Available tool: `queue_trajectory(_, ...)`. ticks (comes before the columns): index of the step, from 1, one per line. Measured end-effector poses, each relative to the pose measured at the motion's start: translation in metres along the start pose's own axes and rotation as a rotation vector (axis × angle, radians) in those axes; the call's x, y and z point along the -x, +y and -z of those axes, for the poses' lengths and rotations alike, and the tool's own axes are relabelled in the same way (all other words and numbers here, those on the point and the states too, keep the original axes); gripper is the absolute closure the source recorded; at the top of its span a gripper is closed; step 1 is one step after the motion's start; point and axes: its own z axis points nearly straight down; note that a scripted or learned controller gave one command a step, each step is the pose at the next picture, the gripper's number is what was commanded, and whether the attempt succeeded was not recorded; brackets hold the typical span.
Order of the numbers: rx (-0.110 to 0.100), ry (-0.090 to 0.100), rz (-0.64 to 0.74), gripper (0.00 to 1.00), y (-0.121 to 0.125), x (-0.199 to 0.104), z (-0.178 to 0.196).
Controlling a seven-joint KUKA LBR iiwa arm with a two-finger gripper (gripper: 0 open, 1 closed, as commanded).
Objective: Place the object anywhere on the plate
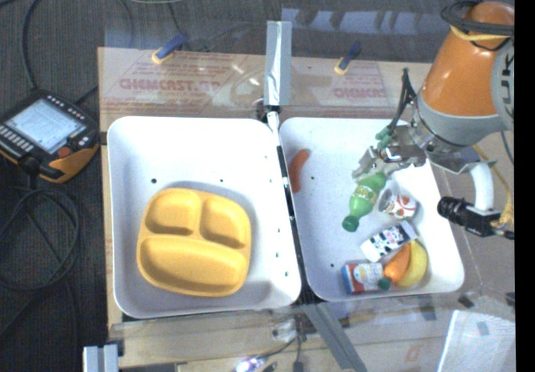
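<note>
A: Left bin (125,220) first: what's in it?

B: The yellow plate (197,240), three compartments, nothing on it. So no placing is done yet.

A: And the right bin (322,245)?

B: A sausage (297,166) by its left wall, then a green bottle (364,200) near the middle. To the right lie a small round item (401,206), a black-and-white carton (389,239), a red-and-white box (362,277) and a banana (412,266).

A: Which step, then?

B: The pick, I judge. The end effector (386,153) hangs at the bottle's far end, just above its cap. Open or closed, I cannot tell.

A: Next move?

B: Probably grip the bottle, which looks to be the object, lift clear of the divider, carry left and release over the plate.
</note>
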Motion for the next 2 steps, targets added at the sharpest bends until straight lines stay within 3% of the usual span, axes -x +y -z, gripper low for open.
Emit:
queue_trajectory(1,0.0,0.004,0.195,1.0,-0.002,-0.094,-0.066)
queue_trajectory(2,-0.002,0.004,0.152,1.0,-0.005,-0.173,-0.082)
